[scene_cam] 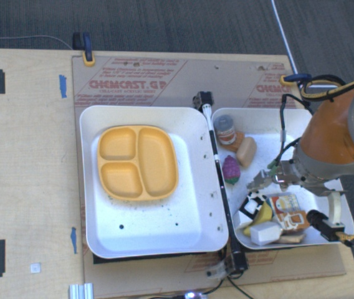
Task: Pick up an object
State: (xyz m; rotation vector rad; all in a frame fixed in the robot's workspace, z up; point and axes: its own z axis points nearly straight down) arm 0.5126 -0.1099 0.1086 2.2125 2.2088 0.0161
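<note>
My gripper [263,179] hangs over the middle of the right bin [261,118], on the grey arm with its orange band [330,136] reaching in from the right. Just left of it lies a purple bunch of grapes [231,169]. Below it sit a black-and-white item [250,205], a yellow banana [263,214], a white block [265,233] and an orange-and-white packet [288,208]. A small jar [225,129] and a tan bread-like piece [247,151] lie at the bin's far left. I see nothing held in the gripper.
The left bin [192,229] holds a yellow divided plate [138,162]. A black divider [215,167] runs between the bins. Cables [308,83] loop above the arm at the right bin's back corner.
</note>
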